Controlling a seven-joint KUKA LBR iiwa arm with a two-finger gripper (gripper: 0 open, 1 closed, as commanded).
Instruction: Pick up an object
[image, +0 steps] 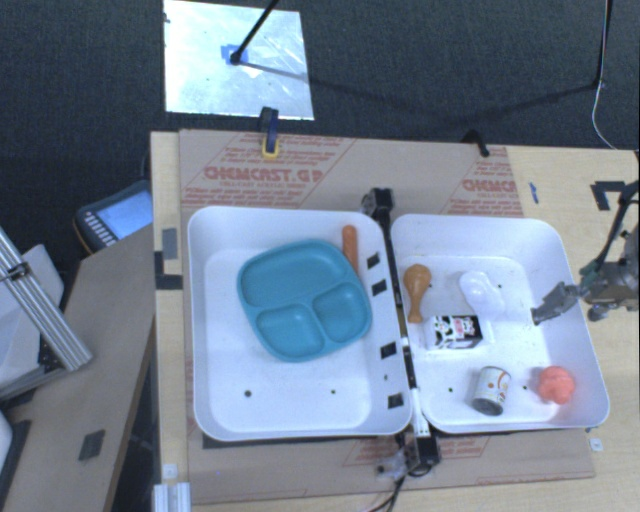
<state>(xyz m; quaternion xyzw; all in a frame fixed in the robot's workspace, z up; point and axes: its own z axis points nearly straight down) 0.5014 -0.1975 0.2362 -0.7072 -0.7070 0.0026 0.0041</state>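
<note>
1. Bench (330, 160): tan surface with a printed cardboard sheet, carrying two shallow white bins side by side across the middle of the frame.
2. Left bin (215, 400): holds a teal divided plate (303, 312) at its centre; an orange stick-like item (349, 243) lies by the bin's upper right wall, long axis running up-down in the frame.
3. Right bin (520, 235): holds the smaller candidates. A brown wooden piece (416, 290) sits at its left side, long axis up-down; a white object (481, 291) sits near centre; a black-and-white carton (457, 331) lies just below both; a small can (490, 389) lies on its side lower down; a pink ball (557, 384) rests in the lower right corner.
4. Pincer (553, 301): enters from the right edge of the frame, over the right bin's right side. Whether its tips are apart or together cannot be told. Nothing is visibly between them.
5. Key relation: white object lies left of the pincer, nearest; ball lies below it. Judged: no pick made yet.
</note>
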